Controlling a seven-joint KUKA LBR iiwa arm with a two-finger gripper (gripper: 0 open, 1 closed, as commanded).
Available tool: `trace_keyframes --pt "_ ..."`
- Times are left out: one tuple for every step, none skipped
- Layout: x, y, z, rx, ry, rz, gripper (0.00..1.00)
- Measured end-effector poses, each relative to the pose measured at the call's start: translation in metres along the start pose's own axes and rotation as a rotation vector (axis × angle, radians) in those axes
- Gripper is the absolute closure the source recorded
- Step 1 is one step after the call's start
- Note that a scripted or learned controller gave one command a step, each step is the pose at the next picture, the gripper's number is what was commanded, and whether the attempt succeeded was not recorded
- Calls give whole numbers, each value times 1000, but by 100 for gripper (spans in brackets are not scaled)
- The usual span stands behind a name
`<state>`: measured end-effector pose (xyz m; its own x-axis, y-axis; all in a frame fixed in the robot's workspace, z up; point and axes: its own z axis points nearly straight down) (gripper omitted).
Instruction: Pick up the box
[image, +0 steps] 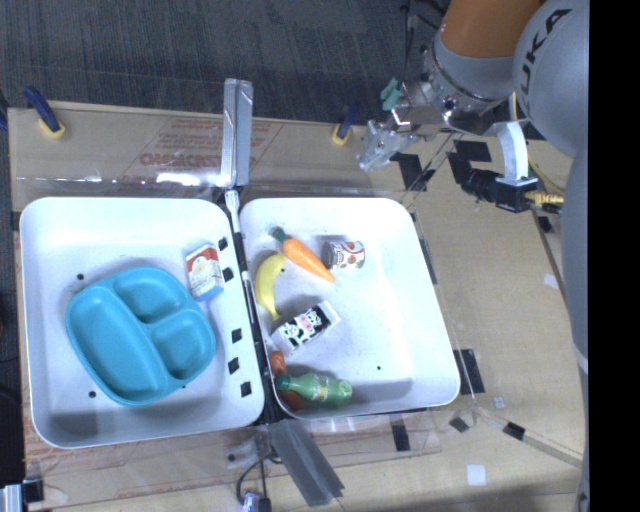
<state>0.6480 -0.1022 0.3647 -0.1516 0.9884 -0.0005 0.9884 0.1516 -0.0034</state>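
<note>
A small red, white and blue box (203, 272) leans against the right wall of the left bin (40, 300), beside the blue plate. A second box, black and white patterned (304, 326), lies in the middle of the right bin (420, 330). My gripper (384, 147) hangs above the bench behind the right bin's far edge, well away from both boxes. Nothing shows in its grasp.
A blue divided plate (140, 335) fills much of the left bin. The right bin also holds a banana (267, 284), a carrot (303, 256), a small can (343, 254) and a green bottle (316, 389) at the front. A metal divider post (237, 130) stands between the bins.
</note>
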Motion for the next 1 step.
trace_keyframes --pt "-34 4 82 0 1 -230 100"
